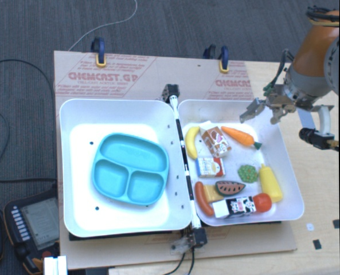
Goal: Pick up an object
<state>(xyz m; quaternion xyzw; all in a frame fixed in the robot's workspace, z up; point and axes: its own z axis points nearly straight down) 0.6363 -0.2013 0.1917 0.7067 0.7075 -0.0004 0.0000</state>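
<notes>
I am hovering my end effector (264, 111) with fingers spread wide and gripping nothing over the right bin's (289, 164) far edge — the carrot (239, 136) is lying just below-left of it, long axis running left-right.

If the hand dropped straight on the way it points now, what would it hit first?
Probably bare floor at the right bin's far right corner. The hand, fingers spread, hangs beyond the carrot, the nearest item, though depth is unclear.

blue tray (129, 168), orange carrot (238, 135), yellow banana (191, 142)
</notes>
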